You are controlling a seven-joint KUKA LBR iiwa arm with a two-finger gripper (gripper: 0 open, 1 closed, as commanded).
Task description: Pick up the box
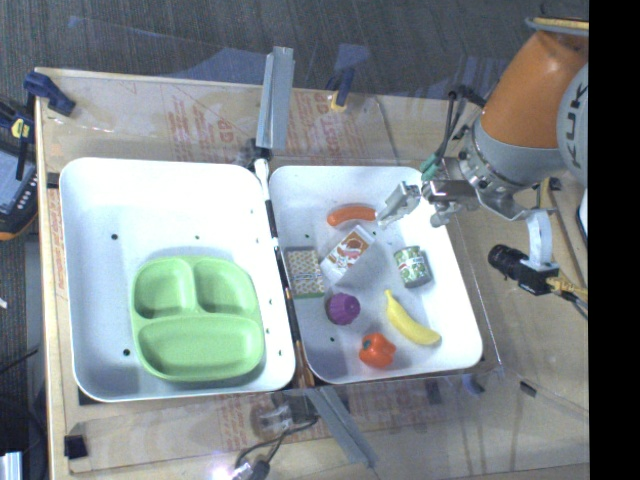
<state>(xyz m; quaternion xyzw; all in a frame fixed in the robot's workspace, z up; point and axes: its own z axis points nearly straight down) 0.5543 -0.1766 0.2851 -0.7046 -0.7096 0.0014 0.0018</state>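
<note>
The box (pixel 348 251) is a small white carton with red print. It lies tilted in the middle of the right bin (pixel 460 298). My gripper (pixel 397 204) hovers over the bin's upper right part, just up and right of the box, and is apart from it. An orange sausage-shaped toy (pixel 350 213) lies between the box and the bin's back wall, left of the gripper. Nothing shows in the gripper's grasp.
Around the box lie a green-labelled can (pixel 412 266), a banana (pixel 410 321), a purple fruit (pixel 343 308), a red pepper (pixel 377 349) and a patterned pad (pixel 304 272). The left bin (pixel 90 198) holds a green divided tray (pixel 198 318).
</note>
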